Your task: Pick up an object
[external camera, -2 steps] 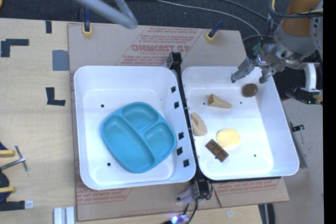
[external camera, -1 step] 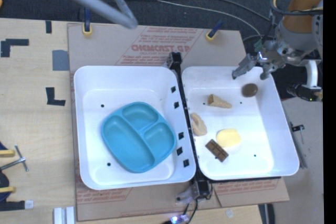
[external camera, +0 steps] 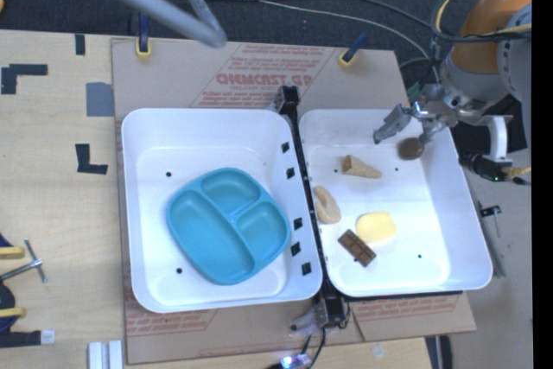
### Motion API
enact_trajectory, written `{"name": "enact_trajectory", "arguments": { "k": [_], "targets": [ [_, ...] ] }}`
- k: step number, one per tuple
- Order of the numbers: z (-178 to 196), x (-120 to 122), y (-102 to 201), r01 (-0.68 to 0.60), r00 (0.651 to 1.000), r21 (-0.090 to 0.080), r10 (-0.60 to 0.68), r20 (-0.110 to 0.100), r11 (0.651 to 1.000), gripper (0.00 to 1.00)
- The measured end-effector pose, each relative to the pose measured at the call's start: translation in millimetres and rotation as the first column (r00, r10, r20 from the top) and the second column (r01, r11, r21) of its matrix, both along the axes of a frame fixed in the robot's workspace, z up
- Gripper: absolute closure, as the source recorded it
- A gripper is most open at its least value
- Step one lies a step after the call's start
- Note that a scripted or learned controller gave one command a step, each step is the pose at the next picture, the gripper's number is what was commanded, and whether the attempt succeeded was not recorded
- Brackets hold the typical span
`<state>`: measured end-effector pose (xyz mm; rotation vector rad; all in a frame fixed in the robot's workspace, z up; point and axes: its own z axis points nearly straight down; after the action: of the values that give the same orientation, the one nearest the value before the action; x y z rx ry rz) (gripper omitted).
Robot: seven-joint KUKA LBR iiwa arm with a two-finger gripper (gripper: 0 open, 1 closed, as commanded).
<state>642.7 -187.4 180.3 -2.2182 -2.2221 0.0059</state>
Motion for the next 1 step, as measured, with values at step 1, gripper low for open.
{"name": "enact_trajectory", "arguments": {
  "k": [1],
  "targets": [
    [-59.7,-3.4,6.8,-0.001,1.0,0.0,0.001,0.001,1.0,0.0]
  ]
}}
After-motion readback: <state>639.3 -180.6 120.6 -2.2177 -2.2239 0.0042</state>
